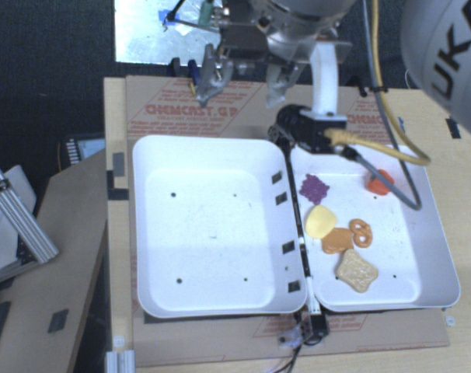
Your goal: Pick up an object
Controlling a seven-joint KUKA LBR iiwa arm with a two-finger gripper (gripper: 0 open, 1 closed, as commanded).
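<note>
Purple, yellow and orange toys [334,228] are seen lying at five o'clock from the fingers [242,78], which are held spread and empty above the bins' far edge.

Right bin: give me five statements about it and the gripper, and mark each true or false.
1. The purple piece lies in the right bin. True.
2. The pretzel lies in the left bin. False: it lies in the right bin.
3. The gripper hangs above the bench beyond the bins, jaws apart. True.
4. The gripper holds the red piece. False: that piece lies in the right bin, with nothing between the jaws.
5. The yellow piece lies near the wall between the bins. True.
</note>
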